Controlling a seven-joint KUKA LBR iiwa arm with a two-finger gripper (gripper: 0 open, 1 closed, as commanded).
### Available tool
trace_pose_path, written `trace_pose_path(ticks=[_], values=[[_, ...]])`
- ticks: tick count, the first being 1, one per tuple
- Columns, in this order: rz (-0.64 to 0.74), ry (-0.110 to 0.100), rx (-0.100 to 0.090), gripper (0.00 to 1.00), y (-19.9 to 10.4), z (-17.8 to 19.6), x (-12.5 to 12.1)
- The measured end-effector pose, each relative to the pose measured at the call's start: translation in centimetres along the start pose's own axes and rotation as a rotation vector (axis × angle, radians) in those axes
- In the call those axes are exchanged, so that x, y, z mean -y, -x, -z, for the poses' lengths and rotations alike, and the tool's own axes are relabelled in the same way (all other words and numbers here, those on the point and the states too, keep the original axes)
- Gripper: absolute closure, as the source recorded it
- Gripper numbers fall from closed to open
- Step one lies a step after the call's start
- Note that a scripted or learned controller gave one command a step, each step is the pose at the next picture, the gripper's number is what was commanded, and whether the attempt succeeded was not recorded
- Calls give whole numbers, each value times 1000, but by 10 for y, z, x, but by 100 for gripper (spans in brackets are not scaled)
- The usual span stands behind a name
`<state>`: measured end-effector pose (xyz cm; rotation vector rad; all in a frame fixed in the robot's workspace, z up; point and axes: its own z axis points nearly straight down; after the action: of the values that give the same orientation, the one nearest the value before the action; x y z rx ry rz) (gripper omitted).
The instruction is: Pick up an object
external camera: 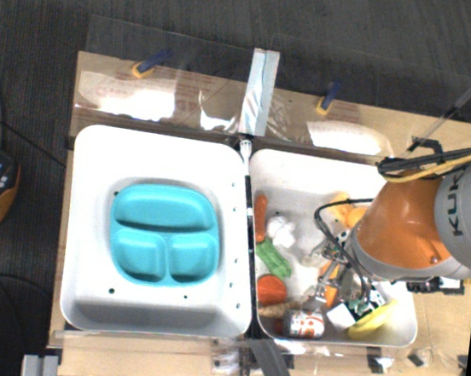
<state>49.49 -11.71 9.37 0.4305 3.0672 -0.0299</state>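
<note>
The gripper (332,283) hangs low over the right bin (305,179), among the cluttered objects near its front; whether it is released, clenched or grasping something cannot be told, because the wrist and its cables cover it. Just below it lies a red-and-white can (306,324) on its side, with a yellow banana-like piece (370,323) to the right at the bin's front corner. Left of the gripper sit a green vegetable (274,257), a white crumpled item (281,228), an orange carrot (259,218) along the divider, and a red round fruit (270,291). The arm's orange band (399,222) rises above. The left bin (83,232) holds a turquoise divided tray (163,232).
</note>
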Motion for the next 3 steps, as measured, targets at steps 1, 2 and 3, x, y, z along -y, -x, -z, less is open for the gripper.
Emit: trace_pose_path(ticks=[1, 2, 3], values=[[10, -2, 2, 0, 0, 0, -1], [-26, -4, 1, 0, -1, 0, -1], [-11, 6, -4, 0, 1, -1, 3]])
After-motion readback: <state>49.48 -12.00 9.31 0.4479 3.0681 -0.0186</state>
